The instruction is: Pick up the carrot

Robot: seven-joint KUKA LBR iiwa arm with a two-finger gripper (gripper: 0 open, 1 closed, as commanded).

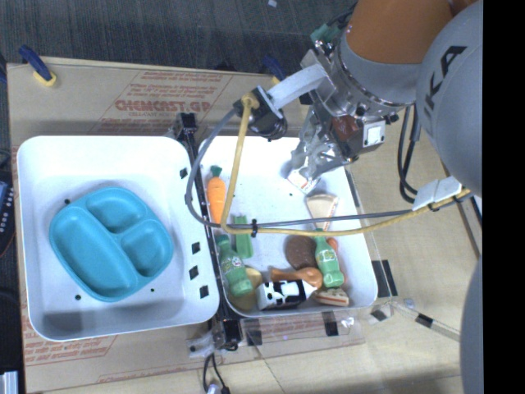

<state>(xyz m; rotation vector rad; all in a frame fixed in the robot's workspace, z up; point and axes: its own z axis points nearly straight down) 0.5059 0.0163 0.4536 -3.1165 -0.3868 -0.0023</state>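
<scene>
The arm (426, 48) comes in from the right, a broad grey body with its orange band (402, 15) sitting high above the wrist. Below the band the wrist (369, 80) narrows into a grey collar crowded with fittings and small boxes, and it tilts down and to the left. The gripper (308, 171) hangs off its lower end, pale and translucent, angled downward. Above the fingers and to their left a light bracket (291, 84) juts from the wrist. Cables and hoses (238, 162) loop away to the left of the fingers, then swing beneath them and trail off right.
</scene>
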